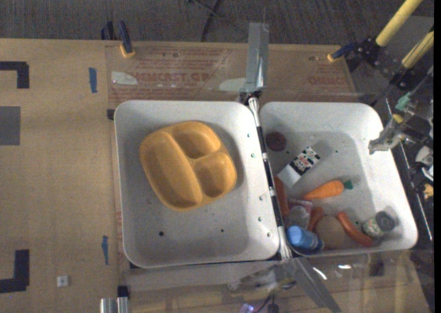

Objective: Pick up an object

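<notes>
We see the gripper [386, 140] hovering over the right bin's [358, 120] far right rim (grasp state unclear), well apart from the carrot [324, 190] lying inside.

You see 2 white bins [131, 236]: a yellow-orange divided plate [187, 164], an orange carrot [324, 190], a black-and-white checked box [301, 164], a blue cap [297, 236].

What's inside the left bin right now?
The left bin holds one yellow divided plate, lying upright with three compartments showing and nothing in them. A few dark specks dot the bin floor. Whatever lies under the plate is covered.
</notes>
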`<state>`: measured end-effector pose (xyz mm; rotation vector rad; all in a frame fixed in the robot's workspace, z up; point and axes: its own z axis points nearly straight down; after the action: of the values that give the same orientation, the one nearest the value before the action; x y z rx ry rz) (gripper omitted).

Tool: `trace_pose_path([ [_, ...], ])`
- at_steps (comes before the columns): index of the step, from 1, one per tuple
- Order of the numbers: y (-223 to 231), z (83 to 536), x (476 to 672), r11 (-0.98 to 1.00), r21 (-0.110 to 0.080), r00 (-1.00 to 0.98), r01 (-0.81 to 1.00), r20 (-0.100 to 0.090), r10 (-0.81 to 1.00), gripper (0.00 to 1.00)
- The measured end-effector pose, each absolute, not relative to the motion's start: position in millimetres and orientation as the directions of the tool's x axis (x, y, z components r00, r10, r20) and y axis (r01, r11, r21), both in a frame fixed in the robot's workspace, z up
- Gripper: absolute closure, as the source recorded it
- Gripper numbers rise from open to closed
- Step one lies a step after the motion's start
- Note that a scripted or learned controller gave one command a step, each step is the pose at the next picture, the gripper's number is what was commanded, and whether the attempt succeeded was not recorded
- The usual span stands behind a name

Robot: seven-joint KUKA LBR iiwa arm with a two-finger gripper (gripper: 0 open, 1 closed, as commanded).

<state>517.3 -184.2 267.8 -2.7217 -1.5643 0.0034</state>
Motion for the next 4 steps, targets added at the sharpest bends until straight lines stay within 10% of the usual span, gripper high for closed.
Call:
trace_pose_path([
  [1,-181,113,511.8,-0.527,0.016,0.527,0.85,0.004,0.85,0.0],
  [2,-214,240,517.7,-0.753,0.0,0.753,0.658,-0.001,0.658,0.0],
  [3,-201,87,481.2,-0.924,-0.001,0.924,0.382,0.004,0.382,0.0],
  [4,-201,97,481.3,-0.924,-0.002,0.924,0.382,0.003,0.382,1.0],
])
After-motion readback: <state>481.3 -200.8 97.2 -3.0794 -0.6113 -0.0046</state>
